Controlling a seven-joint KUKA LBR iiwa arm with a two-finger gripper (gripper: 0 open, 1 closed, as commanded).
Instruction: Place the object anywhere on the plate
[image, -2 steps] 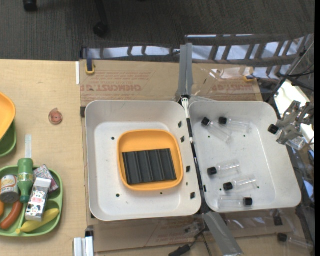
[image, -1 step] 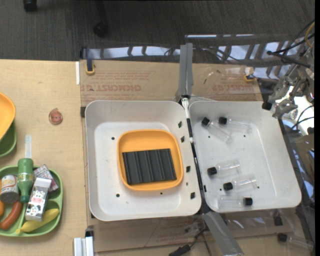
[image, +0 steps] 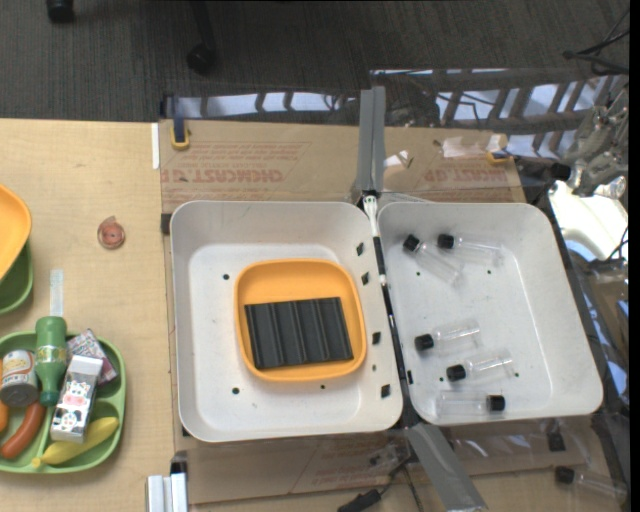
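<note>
Orange plate (image: 298, 272), sitting mid-floor in the left bin (image: 205, 340), is already carrying the dark ribbed block (image: 300, 333) squarely, so placing is looking done, the next move seemingly calling only for staying clear of it.

On the wooden table (image: 80, 180) at the left we see a green tray (image: 100, 440) crowded with toy food: a green bottle (image: 50, 357), a small can (image: 17, 370), a white carton (image: 73, 400), a red sausage (image: 20, 432) and a yellow banana (image: 80, 442). Above it sits an orange bowl (image: 10, 235) nested in a green one (both cut by the frame edge). We also spot a small pink round item (image: 111, 233) lying apart, and flattened cardboard (image: 260, 170) beneath the bins.
</note>
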